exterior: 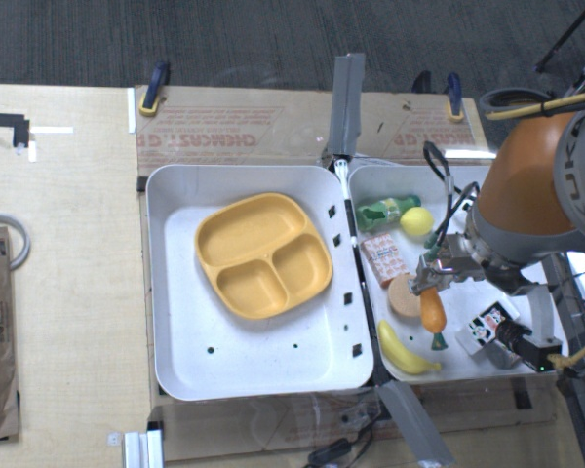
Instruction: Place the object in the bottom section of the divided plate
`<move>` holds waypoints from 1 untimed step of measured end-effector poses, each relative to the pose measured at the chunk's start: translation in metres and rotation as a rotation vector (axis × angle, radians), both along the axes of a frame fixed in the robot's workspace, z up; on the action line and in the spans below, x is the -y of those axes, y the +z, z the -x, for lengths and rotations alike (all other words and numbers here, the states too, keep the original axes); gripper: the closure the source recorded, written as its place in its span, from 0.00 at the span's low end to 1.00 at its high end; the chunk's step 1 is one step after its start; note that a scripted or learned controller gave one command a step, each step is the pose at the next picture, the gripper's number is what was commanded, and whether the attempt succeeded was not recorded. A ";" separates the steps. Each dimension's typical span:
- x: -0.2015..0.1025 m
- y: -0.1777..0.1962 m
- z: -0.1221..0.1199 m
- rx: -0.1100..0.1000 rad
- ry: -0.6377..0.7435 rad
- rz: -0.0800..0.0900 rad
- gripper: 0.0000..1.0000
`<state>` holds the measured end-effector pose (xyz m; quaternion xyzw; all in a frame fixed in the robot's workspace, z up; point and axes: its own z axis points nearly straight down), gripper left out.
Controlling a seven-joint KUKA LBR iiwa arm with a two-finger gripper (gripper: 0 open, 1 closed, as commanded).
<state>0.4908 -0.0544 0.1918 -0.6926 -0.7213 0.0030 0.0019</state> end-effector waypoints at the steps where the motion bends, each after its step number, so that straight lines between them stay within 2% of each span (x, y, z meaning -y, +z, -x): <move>1: -0.074 -0.003 -0.016 0.001 0.232 -0.001 1.00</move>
